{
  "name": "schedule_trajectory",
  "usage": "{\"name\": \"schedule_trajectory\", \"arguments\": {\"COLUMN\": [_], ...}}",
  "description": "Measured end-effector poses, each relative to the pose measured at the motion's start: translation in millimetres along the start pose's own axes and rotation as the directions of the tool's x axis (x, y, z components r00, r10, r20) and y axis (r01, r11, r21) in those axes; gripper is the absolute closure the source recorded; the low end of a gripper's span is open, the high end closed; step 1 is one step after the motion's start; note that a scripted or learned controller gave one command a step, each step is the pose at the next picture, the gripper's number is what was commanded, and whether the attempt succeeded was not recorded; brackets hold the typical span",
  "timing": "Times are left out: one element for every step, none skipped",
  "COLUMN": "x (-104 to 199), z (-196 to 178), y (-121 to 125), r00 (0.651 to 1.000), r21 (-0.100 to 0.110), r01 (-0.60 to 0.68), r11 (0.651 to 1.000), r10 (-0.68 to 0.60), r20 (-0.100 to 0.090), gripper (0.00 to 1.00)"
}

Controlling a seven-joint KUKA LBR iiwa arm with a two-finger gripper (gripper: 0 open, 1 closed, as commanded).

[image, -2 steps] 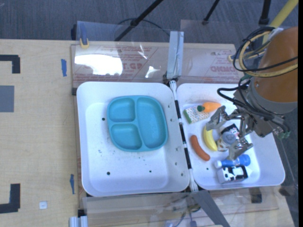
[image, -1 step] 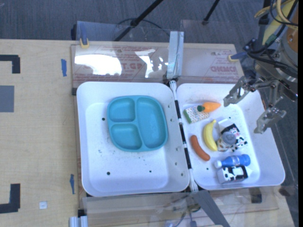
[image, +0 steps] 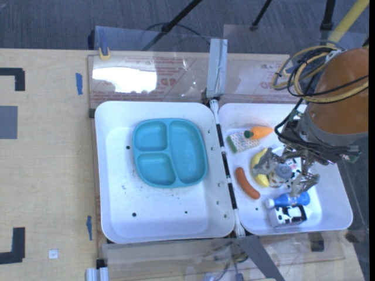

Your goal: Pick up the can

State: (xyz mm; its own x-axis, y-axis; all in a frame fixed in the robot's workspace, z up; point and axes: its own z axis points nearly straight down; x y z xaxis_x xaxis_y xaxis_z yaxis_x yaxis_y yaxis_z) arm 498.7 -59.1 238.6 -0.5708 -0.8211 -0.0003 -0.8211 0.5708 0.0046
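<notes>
Honestly, the thing that matters here is how my tool sits over the can. I'm down in the right bin, and what I take to be the can is the small greyish round shape directly under my wrist, framed by the metal fingers on either side. So it lies beneath me rather than off to any side; the approach is already vertical, not a reach across.

My fingers look spread, one toward the yellow banana on the left side of the view and one toward the near right, with the can's top showing in the gap. I can't see metal pressing on it, so I would not call it held.

As for its long axis, I read it as standing upright, since I see a round face and no side wall, but the linkages hide most of it and I can't be sure.

The crowding is my worry. The banana is just beside the can, the red sausage lies a little farther toward the bin divider, and the blue bottle with the black-and-white carton sits just nearer the camera. A finger could land on the banana instead of clearing it.

The left bin with the teal divided plate plays no part.
</notes>
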Motion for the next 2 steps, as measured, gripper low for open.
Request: {"name": "schedule_trajectory", "arguments": {"x": [9, -25], "z": [-168, -173], "y": [-5, 20], "r00": [0.945, 0.622], "r21": [0.005, 0.006], "r01": [0.328, 0.783], "r11": [0.945, 0.622], "r10": [-0.328, -0.783], "r20": [0.002, 0.001], "gripper": [0.00, 0.00]}}
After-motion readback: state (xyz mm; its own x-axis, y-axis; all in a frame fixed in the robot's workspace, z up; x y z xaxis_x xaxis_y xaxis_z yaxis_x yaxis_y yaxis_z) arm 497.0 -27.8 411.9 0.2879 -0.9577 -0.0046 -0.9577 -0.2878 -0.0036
